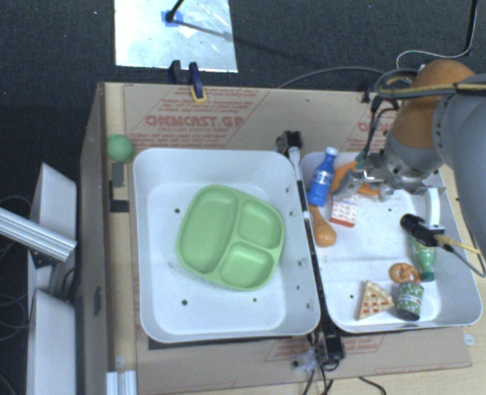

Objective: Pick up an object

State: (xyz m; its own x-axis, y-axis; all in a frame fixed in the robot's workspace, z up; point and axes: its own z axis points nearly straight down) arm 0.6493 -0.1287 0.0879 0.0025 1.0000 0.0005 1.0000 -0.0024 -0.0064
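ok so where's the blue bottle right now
The blue bottle lies in the right bin, at its upper left corner against the divider, just above the orange toy and left of the gripper.

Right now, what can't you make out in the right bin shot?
- Gripper: its fingers are lost among arm hardware and clutter, state unreadable.
- Orange item under the gripper: mostly covered by it, identity unclear.
- Small can at the right bin front: label too small to read.
- Arm: cut off by the view's right edge.

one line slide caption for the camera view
KUKA arm's gripper low over the right bin near a blue bottle; green divided tray in the left bin.
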